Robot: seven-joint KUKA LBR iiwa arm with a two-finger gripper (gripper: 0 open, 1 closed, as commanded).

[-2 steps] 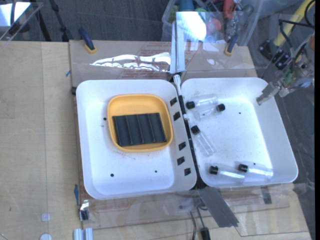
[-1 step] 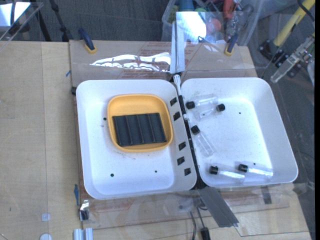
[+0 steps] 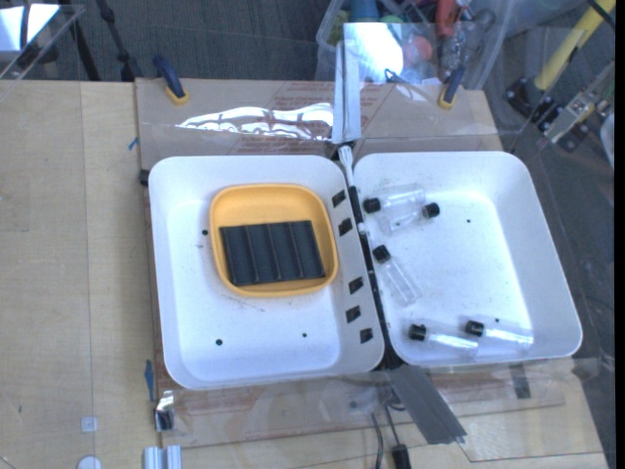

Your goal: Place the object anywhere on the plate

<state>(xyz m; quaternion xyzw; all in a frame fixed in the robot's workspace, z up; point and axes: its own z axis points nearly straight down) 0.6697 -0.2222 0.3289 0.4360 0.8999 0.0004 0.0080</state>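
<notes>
The yellow plate (image 3: 274, 238) sits in the left bin (image 3: 186, 262) with a dark ribbed block (image 3: 272, 253) lying on it, long axis across the plate. Clear vials with black caps lie in the right bin (image 3: 518, 262): two near its upper left (image 3: 400, 206), one by the divider (image 3: 393, 270), two along the lower edge (image 3: 469, 334) (lying roughly left to right). Any of them must travel left over the divider to reach the plate. I cannot tell how the jaws stand.
</notes>
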